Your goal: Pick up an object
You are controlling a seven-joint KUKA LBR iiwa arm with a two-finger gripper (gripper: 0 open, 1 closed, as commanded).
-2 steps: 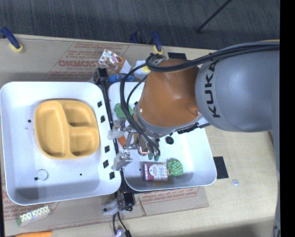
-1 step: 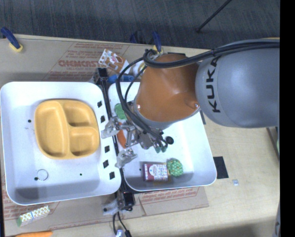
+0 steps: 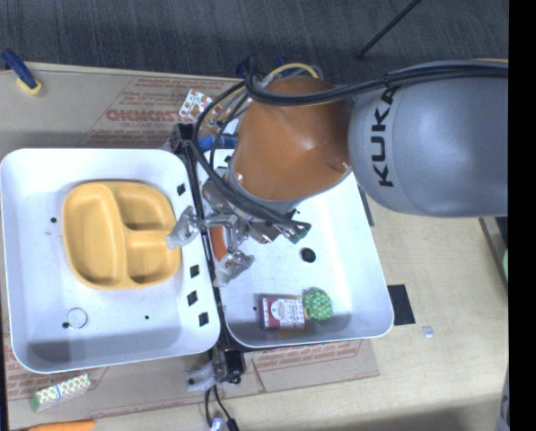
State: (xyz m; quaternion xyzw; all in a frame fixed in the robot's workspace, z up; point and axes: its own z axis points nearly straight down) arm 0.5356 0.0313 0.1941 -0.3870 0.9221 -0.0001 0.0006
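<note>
Camera view: hand [image 3: 215,245] hovers mid-frame over an orange item [image 3: 216,239], apparently spread and holding nothing; the pick is not yet made.

The bench [image 3: 447,348] bears cardboard [image 3: 142,106] under two white bins [image 3: 16,241].

"KUKA" in black letters on grey arm housing [image 3: 429,146], reading sideways. Red print on cardboard sheet [image 3: 142,106] under bins, starts like "CHEMCA", rest unclear. Small red packet [image 3: 283,312] has label, too small to read.
</note>
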